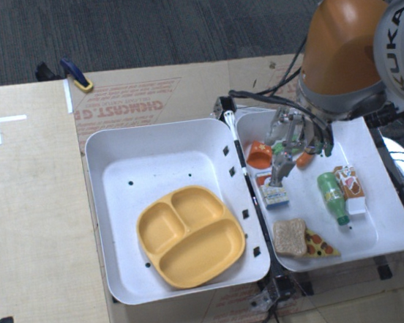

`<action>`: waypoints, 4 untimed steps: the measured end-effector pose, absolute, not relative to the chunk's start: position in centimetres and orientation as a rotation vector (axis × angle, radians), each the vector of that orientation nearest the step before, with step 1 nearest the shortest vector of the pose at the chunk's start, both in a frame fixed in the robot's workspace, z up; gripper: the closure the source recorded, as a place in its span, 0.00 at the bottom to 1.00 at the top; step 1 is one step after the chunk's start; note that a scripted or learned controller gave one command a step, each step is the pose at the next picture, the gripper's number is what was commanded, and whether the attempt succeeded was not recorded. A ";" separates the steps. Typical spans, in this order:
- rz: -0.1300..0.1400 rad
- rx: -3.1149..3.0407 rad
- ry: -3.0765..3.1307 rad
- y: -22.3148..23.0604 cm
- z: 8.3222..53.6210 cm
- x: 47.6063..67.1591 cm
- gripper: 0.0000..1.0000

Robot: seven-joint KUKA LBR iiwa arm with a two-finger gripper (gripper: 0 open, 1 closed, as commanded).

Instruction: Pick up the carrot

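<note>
Carrot (pixel 304 157) beside fingers (pixel 283 171), fingers' spread unclear, touching small box (pixel 274 195), right bin (pixel 383 192).

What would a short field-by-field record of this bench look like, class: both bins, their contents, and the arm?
left bin: holds a yellow divided plate
right bin: holds several toy foods
orange items: an orange cup-like piece near the divider; a small orange piece, possibly the carrot, beside the tool
other items: green bottle, small carton, bread slice, pizza slice, small box
tool: low over the right bin's upper left part
held: nothing seen between the fingers
</note>
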State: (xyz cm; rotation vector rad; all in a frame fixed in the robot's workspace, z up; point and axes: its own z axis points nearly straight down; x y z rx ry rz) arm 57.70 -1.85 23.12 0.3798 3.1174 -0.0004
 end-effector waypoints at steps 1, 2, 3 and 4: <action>0.000 0.497 3.101 1.9 19.2 52.6 0.00; 0.000 0.744 3.052 9.1 19.2 47.9 0.00; 0.000 0.814 3.031 4.6 19.2 49.1 0.00; 0.001 1.071 2.952 10.3 12.3 49.3 0.00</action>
